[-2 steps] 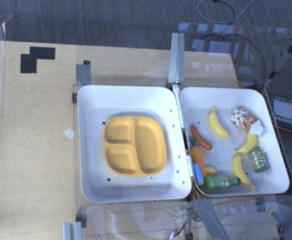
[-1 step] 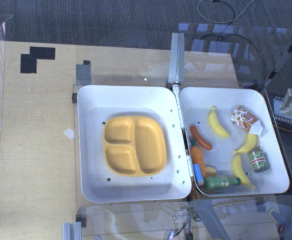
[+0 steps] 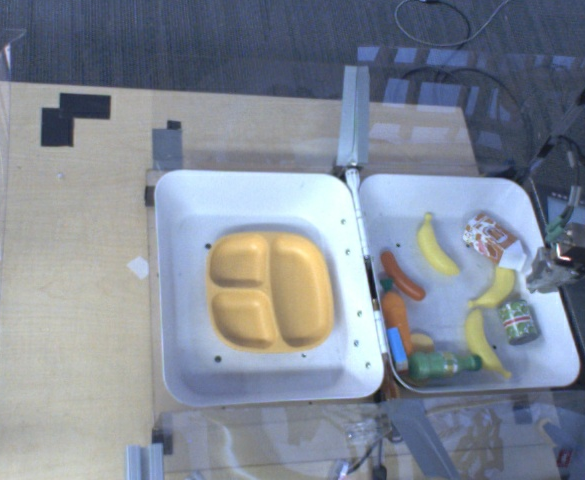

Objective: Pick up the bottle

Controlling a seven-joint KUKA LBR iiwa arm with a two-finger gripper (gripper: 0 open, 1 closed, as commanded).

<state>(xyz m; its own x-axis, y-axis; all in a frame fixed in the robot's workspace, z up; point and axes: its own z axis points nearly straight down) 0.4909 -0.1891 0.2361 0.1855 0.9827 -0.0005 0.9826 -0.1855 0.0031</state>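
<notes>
The bottle (image 3: pixel 444 365) lies on its side at six o'clock in the right bin (image 3: pixel 562 368). The pincer (image 3: pixel 552 268) sits at that bin's three o'clock rim; its state cannot be told.

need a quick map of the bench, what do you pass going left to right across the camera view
yellow tray → sausage → green bottle → carton → green can → gripper

Gripper (image 3: pixel 550 268) low at right (arm mostly out of frame)
</notes>
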